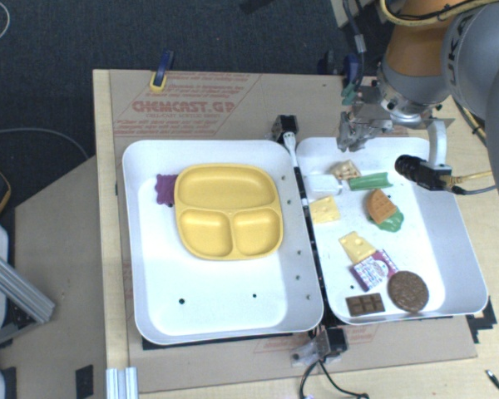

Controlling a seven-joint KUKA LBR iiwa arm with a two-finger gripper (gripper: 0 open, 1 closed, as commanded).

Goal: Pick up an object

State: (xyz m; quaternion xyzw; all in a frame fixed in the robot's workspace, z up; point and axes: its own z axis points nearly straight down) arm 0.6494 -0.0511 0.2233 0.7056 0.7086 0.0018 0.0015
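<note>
My gripper (352, 137) hangs over the far left part of the right bin (466, 248), with its fingertips just above a small tan cracker-like piece (346, 171). Nothing shows between the fingers. Further items in that bin are a green stick (368, 181), an orange and green piece (383, 209), two yellow cheese wedges (324, 210) (357, 246), a purple packet (373, 268), a round brown cookie (408, 290) and a chocolate bar (365, 305).
The left bin (150, 273) holds a yellow divided plate (229, 209) with a purple item (165, 188) at its left edge. A black clamp (284, 128) sits at the far end of the divider between the bins. A black sensor with a cable (422, 171) hangs beside the gripper.
</note>
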